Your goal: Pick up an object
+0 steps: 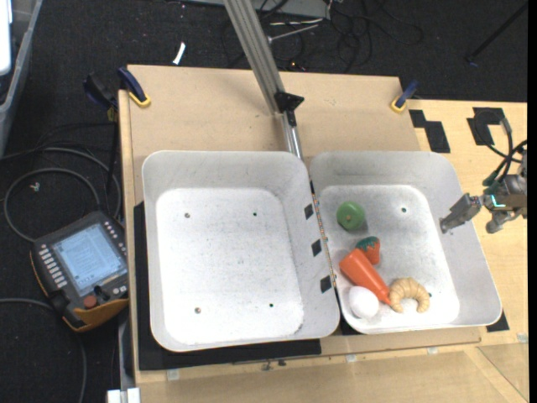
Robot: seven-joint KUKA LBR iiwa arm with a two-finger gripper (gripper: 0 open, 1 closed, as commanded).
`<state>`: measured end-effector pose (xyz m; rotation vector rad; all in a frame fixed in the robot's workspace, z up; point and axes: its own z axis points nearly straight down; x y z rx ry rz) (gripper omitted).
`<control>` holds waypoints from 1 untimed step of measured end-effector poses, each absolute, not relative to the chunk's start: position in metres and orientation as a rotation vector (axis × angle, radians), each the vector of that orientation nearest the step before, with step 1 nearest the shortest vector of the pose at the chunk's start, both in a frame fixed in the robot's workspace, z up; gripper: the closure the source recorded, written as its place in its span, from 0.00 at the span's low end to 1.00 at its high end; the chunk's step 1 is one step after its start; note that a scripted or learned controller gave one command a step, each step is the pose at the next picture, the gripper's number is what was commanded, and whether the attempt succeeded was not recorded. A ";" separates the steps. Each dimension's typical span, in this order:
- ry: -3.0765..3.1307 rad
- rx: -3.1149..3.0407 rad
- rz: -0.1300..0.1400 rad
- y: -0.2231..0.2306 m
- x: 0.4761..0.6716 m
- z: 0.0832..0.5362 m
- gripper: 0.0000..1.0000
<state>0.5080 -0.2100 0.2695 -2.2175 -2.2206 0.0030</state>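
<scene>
While you look down from the fixed camera, you see the gripper (pixel 482 211) at the right bin's (pixel 436 173) right rim, fingers spread apart and grasping nothing. Inside that bin lie a green apple (pixel 351 216), an orange carrot (pixel 366 271), a white egg (pixel 364 302) and a croissant (pixel 409 293), clustered near its front-left corner.

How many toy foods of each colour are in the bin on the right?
Green: 1, the round green toy apple
Orange: 1, the long orange toy carrot
Red: 1, the small red toy strawberry
White: 1, the white toy egg
Tan: 1, the curved tan toy croissant
Total: 5
</scene>
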 end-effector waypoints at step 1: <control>-2.223 -2.220 0.000 -0.210 0.509 0.271 0.00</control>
